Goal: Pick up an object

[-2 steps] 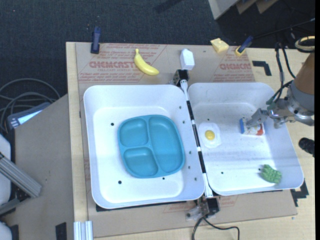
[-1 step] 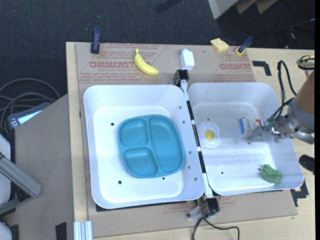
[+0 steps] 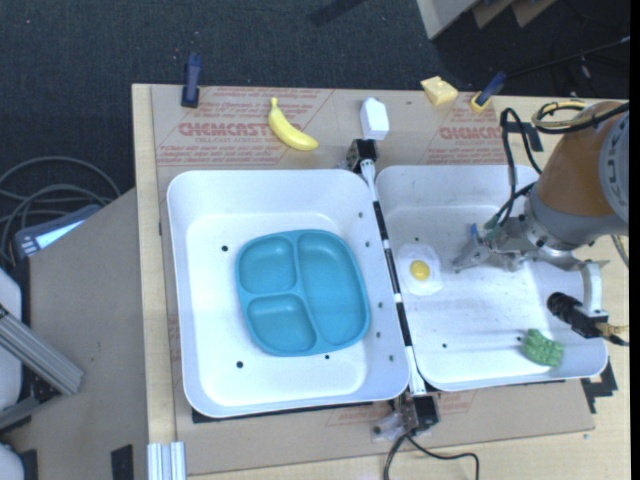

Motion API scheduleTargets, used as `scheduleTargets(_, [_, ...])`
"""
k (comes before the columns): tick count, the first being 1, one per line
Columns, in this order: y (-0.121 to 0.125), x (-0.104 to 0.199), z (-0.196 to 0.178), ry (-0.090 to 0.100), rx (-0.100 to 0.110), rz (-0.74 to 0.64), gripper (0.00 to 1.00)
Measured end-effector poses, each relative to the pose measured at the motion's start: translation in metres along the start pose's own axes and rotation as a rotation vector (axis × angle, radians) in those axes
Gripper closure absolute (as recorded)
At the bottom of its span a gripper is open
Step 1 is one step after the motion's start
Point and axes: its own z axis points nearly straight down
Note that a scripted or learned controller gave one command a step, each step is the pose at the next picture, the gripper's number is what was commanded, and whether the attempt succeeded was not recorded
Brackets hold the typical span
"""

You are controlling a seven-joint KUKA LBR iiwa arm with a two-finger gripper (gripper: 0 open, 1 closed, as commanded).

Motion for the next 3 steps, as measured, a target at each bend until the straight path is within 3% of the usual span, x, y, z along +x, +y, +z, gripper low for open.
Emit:
scheduleTargets(1, [0.098, -0.054, -0.072, -0.002, -0.003, 0.001, 0.00])
scheduleTargets(2, [0.031, -0.014, -0.011, -0.001, 0.000, 0.001, 0.00])
scheduleTargets(3, [0.009, -0.019, -0.022, 0.001, 0.003, 0.002, 0.00])
